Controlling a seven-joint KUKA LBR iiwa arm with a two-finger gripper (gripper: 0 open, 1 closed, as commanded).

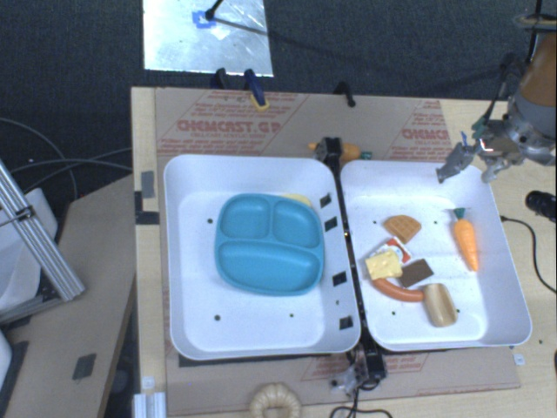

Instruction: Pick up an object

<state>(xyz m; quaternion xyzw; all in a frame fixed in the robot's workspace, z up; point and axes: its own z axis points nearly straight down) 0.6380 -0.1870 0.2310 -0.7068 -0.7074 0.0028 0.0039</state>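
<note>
My gripper hangs over the far right corner of the right bin, open, with nothing between its fingers. Below it in that bin lie an orange carrot, a round waffle-like cookie, a yellow cheese piece, a brown chocolate square, a red sausage and a tan bread roll. The carrot is the nearest to the gripper, a little toward the front of it.
The left bin holds a blue divided plate with a pale yellow thing peeking out behind it. A small orange object lies behind the bins at the divider. A tan ring sits at the bench's front edge.
</note>
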